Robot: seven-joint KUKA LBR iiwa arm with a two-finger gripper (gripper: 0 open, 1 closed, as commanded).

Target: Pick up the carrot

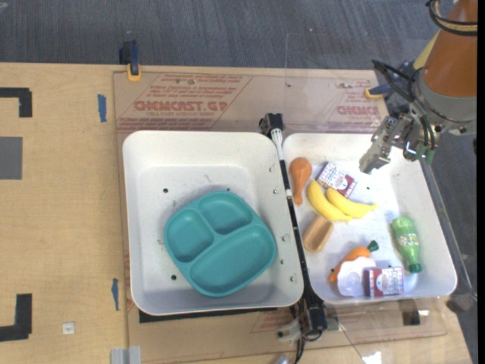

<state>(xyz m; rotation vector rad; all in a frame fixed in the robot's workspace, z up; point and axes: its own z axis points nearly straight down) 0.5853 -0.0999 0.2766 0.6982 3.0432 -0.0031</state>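
Two bins were on the bench. The small orange carrot with a green top lay at the near end of the shallow white right bin, half under a white plastic bottle. The grey two-finger gripper hovered well apart from it, and its grip state was impossible to tell. Probably best to come down on the exposed orange part, clear of the bottle.

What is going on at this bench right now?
A robot arm reaches in over the right bin, its gripper hanging above the far corner with nothing in it. The carrot lies untouched at the near end, beside a small bottle. The left bin holds a teal plate.
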